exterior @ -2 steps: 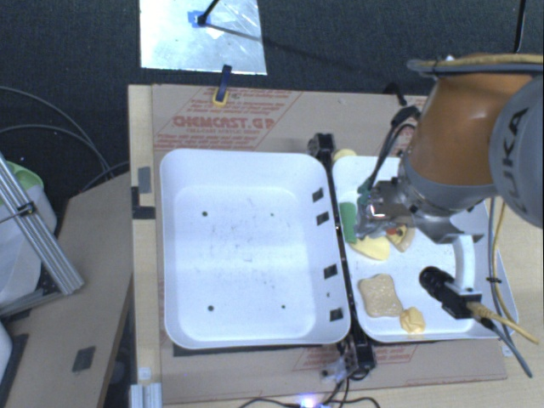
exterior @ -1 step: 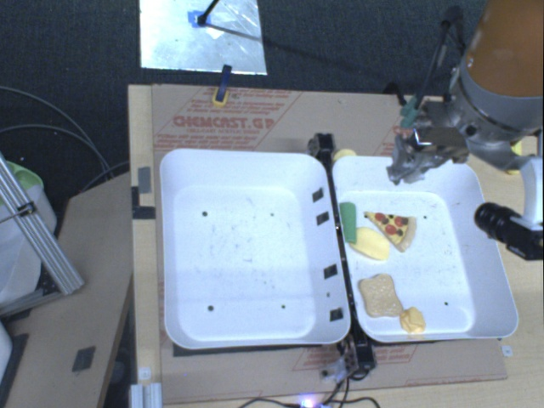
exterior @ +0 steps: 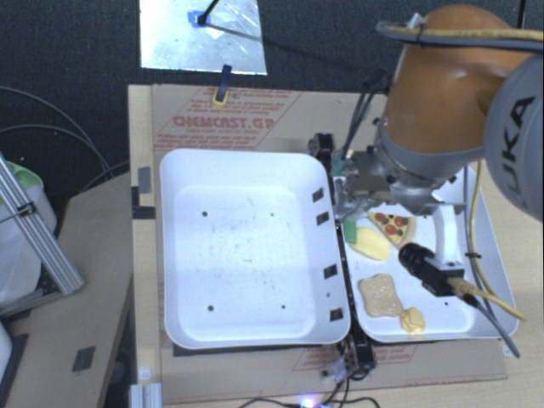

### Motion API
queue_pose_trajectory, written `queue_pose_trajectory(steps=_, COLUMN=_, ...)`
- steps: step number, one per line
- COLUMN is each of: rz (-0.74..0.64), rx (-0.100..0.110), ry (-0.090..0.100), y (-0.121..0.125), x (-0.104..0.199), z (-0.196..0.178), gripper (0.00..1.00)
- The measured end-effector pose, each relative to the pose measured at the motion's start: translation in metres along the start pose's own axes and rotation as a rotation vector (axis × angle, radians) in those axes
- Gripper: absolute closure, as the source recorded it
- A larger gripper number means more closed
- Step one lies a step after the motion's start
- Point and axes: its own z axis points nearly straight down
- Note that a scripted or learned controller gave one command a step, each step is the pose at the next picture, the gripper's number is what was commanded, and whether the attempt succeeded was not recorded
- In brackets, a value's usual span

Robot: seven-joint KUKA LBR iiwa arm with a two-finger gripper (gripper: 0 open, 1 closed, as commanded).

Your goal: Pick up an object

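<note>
Over right bin point(exterior: 476, 325), my arm point(exterior: 442, 83) hides jaws; can't tell their state. Yellow lump point(exterior: 371, 244) lies just below wrist, long axis slanting down-right, pizza slice point(exterior: 392, 224) beside it.

Single fixed camera, mounted above the bench point(exterior: 255, 113) and looking down at a slant. The left bin point(exterior: 183, 253) lies in full view near frame centre; the right bin point(exterior: 476, 313) is partly covered by the arm point(exterior: 459, 83) (entering from the right, close to the lens).
</note>
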Motion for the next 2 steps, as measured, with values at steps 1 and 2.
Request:
queue_pose_trajectory(steps=1, rz=0.004, rx=-0.024, ry=0.003, y=-0.008, x=-0.033, z=-0.179, gripper=1.0)
queue_pose_trajectory(steps=2, rz=-0.004, rx=0.004, ry=-0.001, y=-0.008, x=0.059, z=-0.053, gripper=1.0)
